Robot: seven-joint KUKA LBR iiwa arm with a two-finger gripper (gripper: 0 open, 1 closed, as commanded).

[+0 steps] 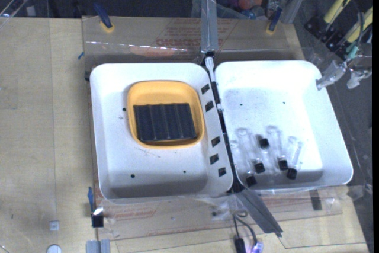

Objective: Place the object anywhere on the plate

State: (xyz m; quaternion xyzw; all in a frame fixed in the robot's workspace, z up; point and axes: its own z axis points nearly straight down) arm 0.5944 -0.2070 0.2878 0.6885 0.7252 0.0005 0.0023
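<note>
Hovering at the right bin's (331, 121) far corner, the gripper (346, 71) leaves its state unreadable. Clear vials (269, 154) lie nearer; the yellow plate (166, 92) sits well left.

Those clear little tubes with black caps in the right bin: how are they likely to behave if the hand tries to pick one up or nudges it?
The tubes look round and are lying down, so a nudge would probably roll them. Their clear, smooth walls suggest a slippery grip. They look small and thin, so likely light, and they lie close together, so touching one may shift its neighbours in the right bin.
</note>
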